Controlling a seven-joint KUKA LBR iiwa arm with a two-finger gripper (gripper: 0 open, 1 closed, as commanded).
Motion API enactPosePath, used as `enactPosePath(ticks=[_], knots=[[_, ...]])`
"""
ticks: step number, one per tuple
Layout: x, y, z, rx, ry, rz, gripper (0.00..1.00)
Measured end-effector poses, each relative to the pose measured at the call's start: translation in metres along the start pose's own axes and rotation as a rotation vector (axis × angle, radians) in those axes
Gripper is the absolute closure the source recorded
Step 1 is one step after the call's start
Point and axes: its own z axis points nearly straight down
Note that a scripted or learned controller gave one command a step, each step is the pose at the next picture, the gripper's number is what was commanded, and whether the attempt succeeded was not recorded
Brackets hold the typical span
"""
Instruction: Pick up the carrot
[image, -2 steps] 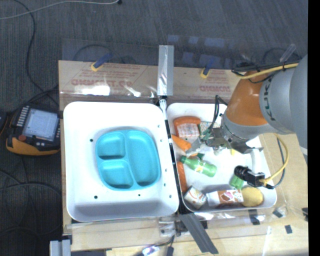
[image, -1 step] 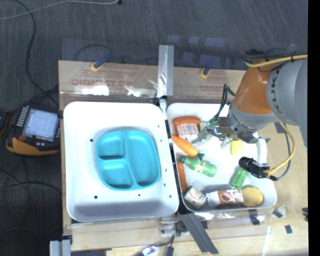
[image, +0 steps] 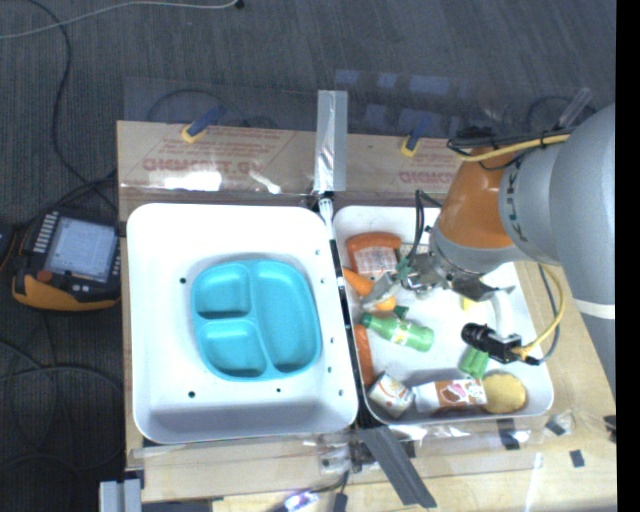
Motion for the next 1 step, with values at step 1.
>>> enactPosePath(ticks=[1], knots=[[0.0023,0.0012,-0.0059,0.000,0.007,0.000,1.00]])
